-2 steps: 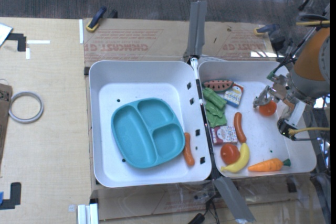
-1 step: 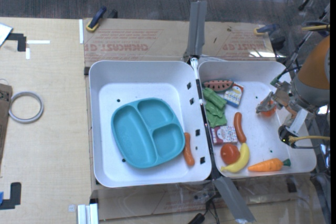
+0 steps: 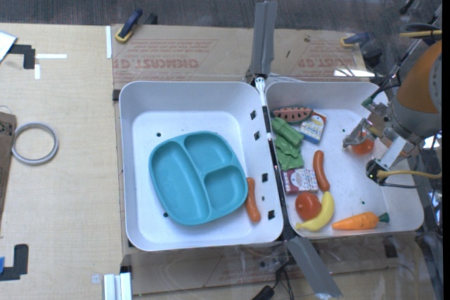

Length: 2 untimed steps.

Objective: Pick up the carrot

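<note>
The carrot (image 3: 358, 221), orange with a green stub at its right end, lies flat near the front right corner of the right bin (image 3: 404, 211). My gripper (image 3: 358, 140) is at the right side of that bin, well behind the carrot and apart from it. A small red-orange round thing (image 3: 363, 147) sits right under the gripper tip, partly hidden by it. Whether the gripper holds it is unclear.
In the right bin lie a yellow banana (image 3: 320, 214), a red tomato (image 3: 306, 204), a sausage (image 3: 321, 171), a small packet (image 3: 301, 180), green leaves (image 3: 286, 140) and a blue-white box (image 3: 313, 127). The left bin holds a teal divided plate (image 3: 199, 178) and another sausage (image 3: 252, 200).
</note>
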Each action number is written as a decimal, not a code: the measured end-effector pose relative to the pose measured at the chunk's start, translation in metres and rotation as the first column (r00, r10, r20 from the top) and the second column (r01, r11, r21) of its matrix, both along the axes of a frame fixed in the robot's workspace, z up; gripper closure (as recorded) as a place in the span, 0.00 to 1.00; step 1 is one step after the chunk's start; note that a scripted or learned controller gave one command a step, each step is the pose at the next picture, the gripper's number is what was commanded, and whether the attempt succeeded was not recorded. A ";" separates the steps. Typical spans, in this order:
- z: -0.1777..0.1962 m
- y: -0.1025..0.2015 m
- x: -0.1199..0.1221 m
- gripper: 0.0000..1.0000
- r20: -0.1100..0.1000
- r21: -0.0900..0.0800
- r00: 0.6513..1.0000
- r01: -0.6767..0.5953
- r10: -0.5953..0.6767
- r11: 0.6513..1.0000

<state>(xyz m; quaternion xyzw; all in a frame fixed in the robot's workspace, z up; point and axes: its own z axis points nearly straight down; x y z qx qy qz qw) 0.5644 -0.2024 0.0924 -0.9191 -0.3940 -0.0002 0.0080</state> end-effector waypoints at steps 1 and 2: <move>-0.005 -0.002 0.024 0.00 -0.021 0.005 0.990 0.137 -0.137 0.991; 0.036 -0.011 0.054 0.00 -0.002 -0.012 0.970 0.244 -0.244 0.970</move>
